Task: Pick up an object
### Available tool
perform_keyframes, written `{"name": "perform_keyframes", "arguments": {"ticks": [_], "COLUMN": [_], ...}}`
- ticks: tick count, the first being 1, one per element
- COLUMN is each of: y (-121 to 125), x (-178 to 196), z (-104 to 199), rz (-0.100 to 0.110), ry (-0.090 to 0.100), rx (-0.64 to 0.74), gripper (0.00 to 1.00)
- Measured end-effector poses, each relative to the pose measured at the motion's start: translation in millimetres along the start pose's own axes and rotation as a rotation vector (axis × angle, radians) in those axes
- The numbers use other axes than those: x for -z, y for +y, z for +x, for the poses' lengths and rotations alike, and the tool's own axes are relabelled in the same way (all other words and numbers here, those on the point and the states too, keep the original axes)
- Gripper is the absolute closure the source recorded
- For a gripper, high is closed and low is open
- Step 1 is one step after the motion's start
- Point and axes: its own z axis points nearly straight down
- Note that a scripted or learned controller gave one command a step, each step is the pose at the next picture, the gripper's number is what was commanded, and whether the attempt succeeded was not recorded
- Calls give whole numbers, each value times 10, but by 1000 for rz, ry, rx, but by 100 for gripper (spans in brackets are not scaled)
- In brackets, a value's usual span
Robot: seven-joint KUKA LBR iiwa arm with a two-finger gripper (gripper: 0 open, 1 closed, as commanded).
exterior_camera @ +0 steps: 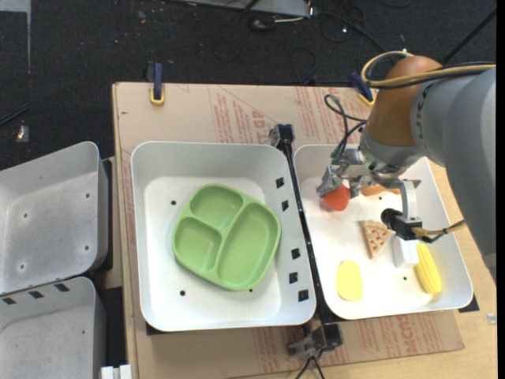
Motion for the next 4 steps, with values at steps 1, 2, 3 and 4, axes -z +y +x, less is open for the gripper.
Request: {"name": "perform_keyframes", "arguments": {"ticks": [1, 2, 3, 4], "y": [0, -37, 10, -71], "x": [427, 987, 1444, 1423], "z": [-16, -105, -43, 404], "rz": [-3, -5, -4, 3], "ry": [0, -1, 0, 2], "rx": [-1, -1, 4, 7], "gripper": [100, 100, 100, 100]}}
